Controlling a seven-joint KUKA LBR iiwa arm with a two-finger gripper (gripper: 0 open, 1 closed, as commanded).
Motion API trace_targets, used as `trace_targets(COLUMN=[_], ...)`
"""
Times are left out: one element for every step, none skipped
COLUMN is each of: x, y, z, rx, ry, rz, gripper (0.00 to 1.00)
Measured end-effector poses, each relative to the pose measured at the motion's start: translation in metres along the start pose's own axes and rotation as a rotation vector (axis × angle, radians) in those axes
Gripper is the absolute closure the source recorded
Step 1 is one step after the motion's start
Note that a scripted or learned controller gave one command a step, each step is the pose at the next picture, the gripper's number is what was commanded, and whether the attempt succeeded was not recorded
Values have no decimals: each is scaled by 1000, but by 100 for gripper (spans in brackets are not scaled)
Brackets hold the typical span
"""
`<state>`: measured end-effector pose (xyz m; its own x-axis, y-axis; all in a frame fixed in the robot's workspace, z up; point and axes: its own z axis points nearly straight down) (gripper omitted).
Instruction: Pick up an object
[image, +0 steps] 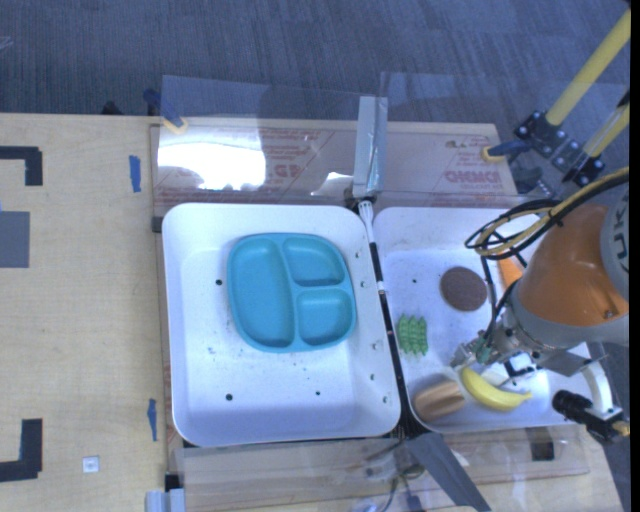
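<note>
- Grey arm w/ orange band (572, 285) over right shallow white bin (425, 262).
- Gripper (492, 352) low, just above yellow banana (490, 390); fingers' state: can't tell, view cluttered.
- Nearby: tan bread roll (438, 398), green knobbly block (412, 335), brown round disc (464, 288).
- Left white bin (195, 300): teal divided plate (292, 291).

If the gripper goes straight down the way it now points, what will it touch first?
Most likely the banana. The gripper hangs just above the banana's upper side in the right bin, pointing down. Depth is hard to judge from this slanted view, so it may pass beside it and meet the bin floor.
</note>
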<state>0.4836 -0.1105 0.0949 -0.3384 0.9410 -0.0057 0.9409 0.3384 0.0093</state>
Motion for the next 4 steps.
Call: trace_targets(x=[19, -11, -10, -74], y=[94, 121, 119, 74], z=[-89, -177, -172, -176], rx=[7, 5, 14, 14], ry=[6, 3, 7, 9], rz=[51, 10, 9, -158], gripper=[100, 100, 0, 0])
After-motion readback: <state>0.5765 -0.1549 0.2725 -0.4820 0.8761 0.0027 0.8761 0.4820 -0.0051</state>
